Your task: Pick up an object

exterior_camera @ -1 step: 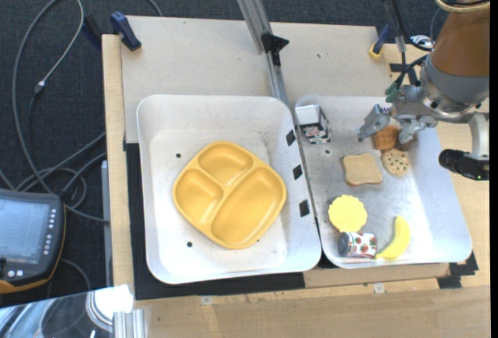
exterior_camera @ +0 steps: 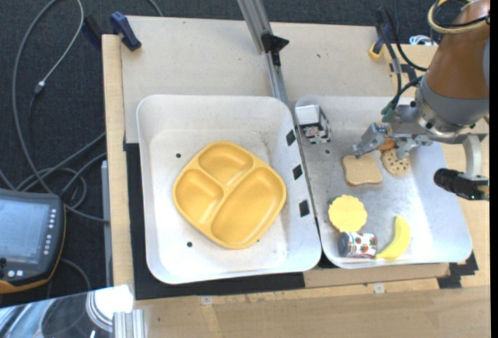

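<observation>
The fingers (exterior_camera: 387, 148) are hovering in the right bin (exterior_camera: 455, 227), spread apart and pinching nothing, just above a slice of toast (exterior_camera: 362, 170) with a cookie (exterior_camera: 398, 165) just beside them. Farther off are lying a yellow disc (exterior_camera: 347, 213), a can (exterior_camera: 358, 244) and a banana (exterior_camera: 396, 238). Farthest off, a yellow divided plate (exterior_camera: 229, 194) is sitting in the left bin (exterior_camera: 156, 126).

No legible text is showing. The printing on the small can (exterior_camera: 357, 244) and the small white box (exterior_camera: 310, 124) is reading as blur only.
</observation>
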`<state>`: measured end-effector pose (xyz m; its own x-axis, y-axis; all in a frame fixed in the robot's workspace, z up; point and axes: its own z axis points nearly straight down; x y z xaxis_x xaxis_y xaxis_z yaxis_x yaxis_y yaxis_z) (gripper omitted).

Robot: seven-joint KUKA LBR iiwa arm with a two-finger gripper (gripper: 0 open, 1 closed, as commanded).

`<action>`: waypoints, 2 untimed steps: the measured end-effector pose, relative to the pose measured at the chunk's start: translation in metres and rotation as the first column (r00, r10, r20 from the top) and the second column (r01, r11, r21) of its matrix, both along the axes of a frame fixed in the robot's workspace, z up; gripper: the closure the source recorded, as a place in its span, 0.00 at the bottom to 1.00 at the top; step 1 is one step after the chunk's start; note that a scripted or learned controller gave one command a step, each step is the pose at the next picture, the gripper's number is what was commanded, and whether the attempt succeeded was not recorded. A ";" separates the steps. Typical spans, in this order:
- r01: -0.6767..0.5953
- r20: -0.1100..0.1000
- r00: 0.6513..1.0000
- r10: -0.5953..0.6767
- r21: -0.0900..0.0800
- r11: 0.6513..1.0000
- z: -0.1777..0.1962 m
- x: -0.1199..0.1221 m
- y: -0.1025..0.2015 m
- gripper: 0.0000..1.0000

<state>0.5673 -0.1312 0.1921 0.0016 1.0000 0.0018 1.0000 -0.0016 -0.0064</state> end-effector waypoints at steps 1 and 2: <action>-0.002 0.007 1.000 0.002 0.000 1.000 0.013 0.002 0.001 1.00; -0.008 0.017 1.000 0.008 -0.002 1.000 0.143 0.023 0.064 1.00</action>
<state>0.5901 -0.0670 0.3355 -0.0061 1.0000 0.0002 0.9999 0.0061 0.0107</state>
